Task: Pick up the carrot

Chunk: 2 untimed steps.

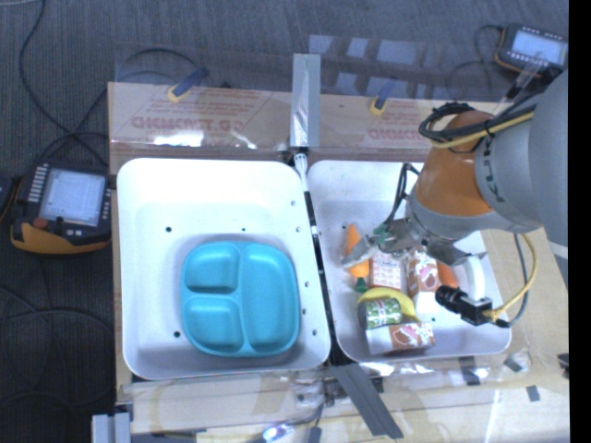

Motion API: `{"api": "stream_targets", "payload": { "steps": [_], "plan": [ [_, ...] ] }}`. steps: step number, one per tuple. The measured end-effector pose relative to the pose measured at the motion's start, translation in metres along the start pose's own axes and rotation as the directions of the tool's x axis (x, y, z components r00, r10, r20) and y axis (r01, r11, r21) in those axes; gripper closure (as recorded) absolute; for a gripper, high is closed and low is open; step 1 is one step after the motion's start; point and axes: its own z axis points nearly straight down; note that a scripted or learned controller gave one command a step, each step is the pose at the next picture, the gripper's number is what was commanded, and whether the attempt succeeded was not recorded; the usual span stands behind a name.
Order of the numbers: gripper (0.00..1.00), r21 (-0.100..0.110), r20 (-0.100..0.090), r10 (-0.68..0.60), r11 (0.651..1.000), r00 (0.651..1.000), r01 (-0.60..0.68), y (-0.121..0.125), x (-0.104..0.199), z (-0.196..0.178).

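The grey arm's two-finger gripper (395, 235) is hanging low in the right white bin (369, 178), over the heap of packets; whether it is clamped on anything, I cannot tell. The small orange carrot (352, 240) is lying just left of it, beside a striped carton (384, 271). A turquoise divided plate (241, 298) is sitting in the left white bin (148, 201).

Bench (212, 118) w/ cardboard top carries two white bins: left bin (148, 201), right bin (346, 187), touching at mid-bench.
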Motion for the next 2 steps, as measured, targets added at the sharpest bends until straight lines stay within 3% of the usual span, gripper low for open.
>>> {"api": "stream_targets", "payload": {
  "steps": [1,2],
  "plan": [
    [1.00,-0.004,0.000,0.000,1.000,1.000,0.000,0.001,0.000,-0.010],
    [1.00,0.010,0.000,0.031,0.999,1.000,-0.031,0.053,0.007,-0.110]
  ]
}}
